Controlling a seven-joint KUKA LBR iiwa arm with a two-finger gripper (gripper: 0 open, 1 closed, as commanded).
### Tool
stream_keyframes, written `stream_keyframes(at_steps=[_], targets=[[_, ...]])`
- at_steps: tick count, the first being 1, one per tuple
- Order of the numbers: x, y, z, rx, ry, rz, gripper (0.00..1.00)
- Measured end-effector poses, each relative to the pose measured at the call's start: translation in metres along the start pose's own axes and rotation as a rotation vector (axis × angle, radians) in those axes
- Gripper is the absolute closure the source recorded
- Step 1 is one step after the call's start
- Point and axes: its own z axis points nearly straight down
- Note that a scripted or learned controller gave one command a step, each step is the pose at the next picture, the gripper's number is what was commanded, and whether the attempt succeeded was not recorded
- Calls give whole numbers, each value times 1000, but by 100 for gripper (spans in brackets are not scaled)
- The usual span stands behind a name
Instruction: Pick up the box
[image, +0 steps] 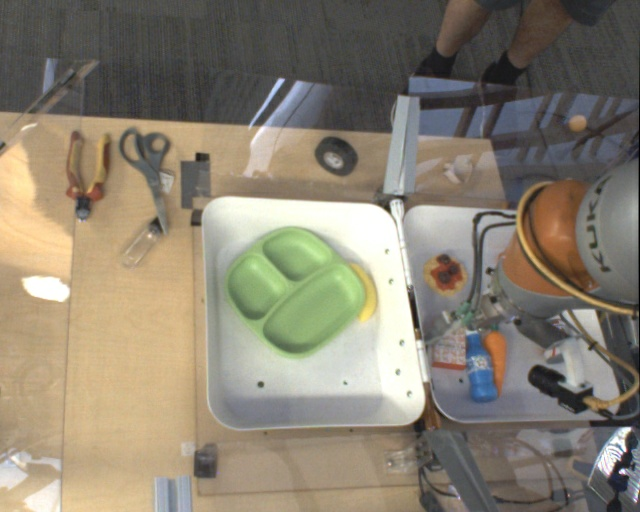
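I see the wooden bench (120, 340) carrying two shallow white bins, and the left white bin (230, 400) holds a large green plastic divided plate (297, 290) with three compartments, lying roughly in the middle and turned at a slant. A yellow object (368, 297) peeks out from under the plate's right edge; I cannot say what it is. The grey arm with its orange band (560, 245) reaches in from the right and hangs over the right white bin (430, 235), covering much of it. Its gripper (478, 312) points down near the bin's middle, and I cannot tell from here what state the claw is in. The small flat box with red and white print (450, 350) lies on the right bin's floor near its left wall, just beside the gripper's tip. Next to it sit a blue bottle-shaped toy (481, 372) and an orange carrot-like piece (496, 352), touching each other. A small round red-and-yellow item (445, 272) lies farther up in that bin. On the bench to the left lie grey-handled scissors (147, 165), red-handled pliers (85, 170) and a black tape roll (336, 155).
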Motion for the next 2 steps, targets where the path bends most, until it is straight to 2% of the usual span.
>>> stream_keyframes(at_steps=[1, 2], targets=[[-1, 5, -14, -14, -8, -2, 100], [-1, 4, -12, -11, -7, -2, 0]])
